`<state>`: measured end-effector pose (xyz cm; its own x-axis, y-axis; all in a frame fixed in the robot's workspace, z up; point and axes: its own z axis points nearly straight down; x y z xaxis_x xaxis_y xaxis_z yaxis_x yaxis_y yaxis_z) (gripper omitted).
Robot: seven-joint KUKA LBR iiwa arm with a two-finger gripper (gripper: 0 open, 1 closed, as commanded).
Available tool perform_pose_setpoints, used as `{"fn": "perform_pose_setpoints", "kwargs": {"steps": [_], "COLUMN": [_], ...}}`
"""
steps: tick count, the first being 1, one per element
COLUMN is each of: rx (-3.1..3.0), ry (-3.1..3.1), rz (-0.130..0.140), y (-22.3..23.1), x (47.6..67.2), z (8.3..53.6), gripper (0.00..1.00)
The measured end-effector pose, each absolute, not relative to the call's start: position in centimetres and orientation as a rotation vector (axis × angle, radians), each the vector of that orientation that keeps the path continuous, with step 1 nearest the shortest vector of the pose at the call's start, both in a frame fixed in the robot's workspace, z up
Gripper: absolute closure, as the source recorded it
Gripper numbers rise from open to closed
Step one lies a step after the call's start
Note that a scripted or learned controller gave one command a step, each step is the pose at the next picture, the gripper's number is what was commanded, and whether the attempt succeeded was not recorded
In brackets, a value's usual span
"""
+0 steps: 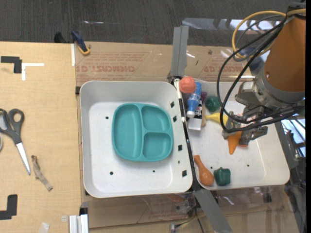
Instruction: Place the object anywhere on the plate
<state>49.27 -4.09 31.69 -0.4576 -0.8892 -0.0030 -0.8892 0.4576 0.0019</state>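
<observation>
Camera view: slanted look down on two bins on counter [39, 120].
Arm [286, 52]: reaching in from right, wrist over right bin [262, 169].
Claw [245, 132]: low in right bin, gripping carrot [233, 142], tip pointing down.
Plate [143, 132]: teal, three-part, in left bin [92, 144], well apart from carrot.
Nearby: bottle [193, 104], peach [187, 85], pepper [222, 176], scissors [16, 135].
</observation>
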Motion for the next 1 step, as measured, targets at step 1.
{"fn": "perform_pose_setpoints", "kwargs": {"steps": [1], "rx": [-1.948], "ry": [2.463], "rz": [0.005], "y": [5.55], "x": [52.96], "z": [26.03], "gripper": [1.00]}}
